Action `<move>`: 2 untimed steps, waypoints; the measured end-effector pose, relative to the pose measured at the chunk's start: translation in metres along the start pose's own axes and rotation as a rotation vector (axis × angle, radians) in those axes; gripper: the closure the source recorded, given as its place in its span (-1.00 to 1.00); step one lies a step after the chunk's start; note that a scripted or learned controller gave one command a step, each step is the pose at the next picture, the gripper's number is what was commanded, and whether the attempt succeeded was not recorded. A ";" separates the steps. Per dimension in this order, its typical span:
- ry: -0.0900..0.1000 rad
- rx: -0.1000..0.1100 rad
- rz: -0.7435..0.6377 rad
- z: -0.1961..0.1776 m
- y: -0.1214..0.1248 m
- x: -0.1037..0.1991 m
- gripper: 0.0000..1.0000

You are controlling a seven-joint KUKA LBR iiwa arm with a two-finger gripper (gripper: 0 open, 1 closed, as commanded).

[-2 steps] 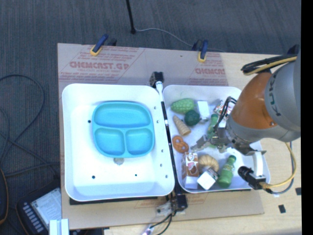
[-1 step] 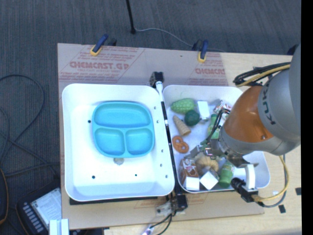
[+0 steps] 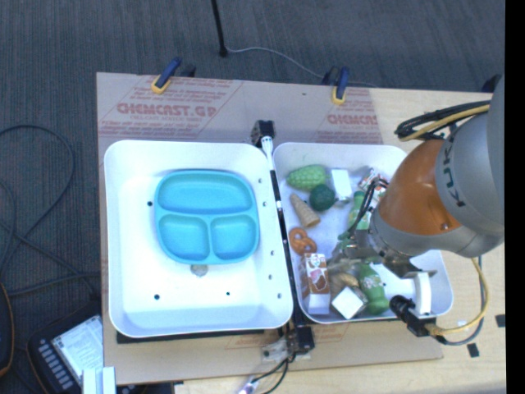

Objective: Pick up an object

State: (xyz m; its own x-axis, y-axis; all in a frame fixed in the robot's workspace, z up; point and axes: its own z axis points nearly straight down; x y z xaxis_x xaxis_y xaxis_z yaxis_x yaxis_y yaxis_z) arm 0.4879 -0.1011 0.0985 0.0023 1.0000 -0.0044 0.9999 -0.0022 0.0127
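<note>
My gripper [image 3: 354, 257] reaches down into the right bin [image 3: 439, 298], low among the clutter near the bin's middle, with the orange-banded wrist [image 3: 414, 199] above it. Around it lie a brown snack packet [image 3: 316, 273], a white block [image 3: 347, 304], a green item [image 3: 376, 298] and a green bottle-like piece [image 3: 358, 208]. Farther back in the bin sit a pale green bumpy fruit [image 3: 308, 176], a dark green ball [image 3: 322, 197], a tan cone [image 3: 307, 212] and an orange pretzel [image 3: 302, 240]. The arm hides the bin's right part.
The left bin [image 3: 131, 302] holds a blue divided tray [image 3: 205, 216] and a small grey scrap [image 3: 199, 269] just in front of it. Two clamps [image 3: 168, 74] [image 3: 340, 86] pin the cardboard at the back. Cables trail off the bench's right front corner [image 3: 459, 327].
</note>
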 end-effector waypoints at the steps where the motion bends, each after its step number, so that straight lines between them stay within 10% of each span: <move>1: -0.006 -0.003 0.003 -0.001 0.000 -0.003 -1.00; 2: -0.003 0.000 0.002 -0.010 0.000 -0.002 1.00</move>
State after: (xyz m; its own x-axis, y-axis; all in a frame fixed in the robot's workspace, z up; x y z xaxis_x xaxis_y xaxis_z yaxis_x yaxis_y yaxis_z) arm 0.4880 -0.1026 0.1083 0.0041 1.0000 -0.0071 0.9999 -0.0040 0.0128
